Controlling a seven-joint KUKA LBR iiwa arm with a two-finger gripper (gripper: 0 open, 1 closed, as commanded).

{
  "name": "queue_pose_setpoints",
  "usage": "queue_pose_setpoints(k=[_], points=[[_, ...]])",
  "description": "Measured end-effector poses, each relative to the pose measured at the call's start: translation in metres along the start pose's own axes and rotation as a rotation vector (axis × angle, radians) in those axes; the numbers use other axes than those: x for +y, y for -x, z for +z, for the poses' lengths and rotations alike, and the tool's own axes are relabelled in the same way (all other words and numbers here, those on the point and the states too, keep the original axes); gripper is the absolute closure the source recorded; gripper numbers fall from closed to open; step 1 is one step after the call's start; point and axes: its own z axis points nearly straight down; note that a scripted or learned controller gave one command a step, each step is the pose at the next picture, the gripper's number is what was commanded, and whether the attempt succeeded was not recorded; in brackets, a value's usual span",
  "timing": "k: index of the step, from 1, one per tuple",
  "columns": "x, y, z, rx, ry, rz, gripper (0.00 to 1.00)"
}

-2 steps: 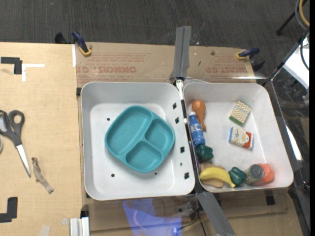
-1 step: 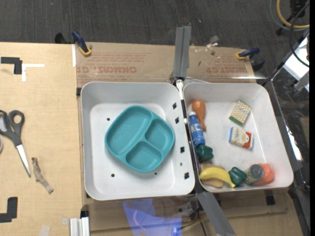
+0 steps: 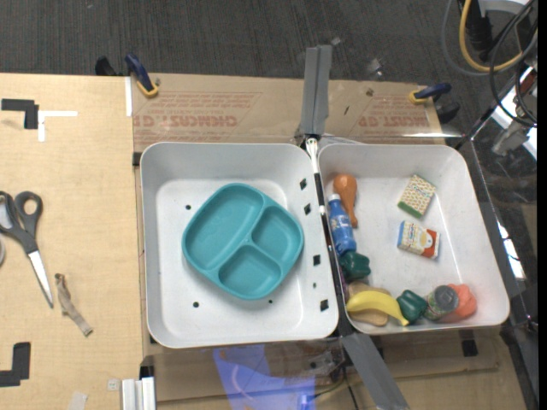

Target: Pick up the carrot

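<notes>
**Step in hand.** The approach has not begun: the carrot [image 3: 344, 191] is not held and lies in the right bin [image 3: 475, 229]. Whether the fingers are open or closed cannot be told from this view, so positions are given against neighbouring items, not against the fingers.

**Target location.** The carrot is found at the far left of the right bin, close beside the wall shared with the left bin [image 3: 162, 229]. It lies roughly along that wall. A blue bottle [image 3: 341, 231] lies just beside its near end, apparently touching. A green piece [image 3: 355, 266] and a banana [image 3: 377, 306] follow further along the same wall.

**Next move.** A descent from above onto the carrot's middle is judged necessary, with the fingers opened across its narrow width.

**Edges and room.**
- The wall side is tight; a finger placed there is likely to strike the rim.
- The side toward the bin's middle is open floor.
- Two small boxes [image 3: 417, 195] [image 3: 418, 239] lie well apart from the carrot.
- An orange round item [image 3: 465, 301] in the near right corner is not to be mistaken for the target.
- The bottle may be dragged if the grasp is set too low along the carrot.
</notes>
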Motion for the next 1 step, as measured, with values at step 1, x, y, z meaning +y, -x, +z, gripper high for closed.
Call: queue_pose_setpoints(k=[1], points=[[-0.0192,-0.0143,0.0319,0.002,0.000,-0.390,1.00]])
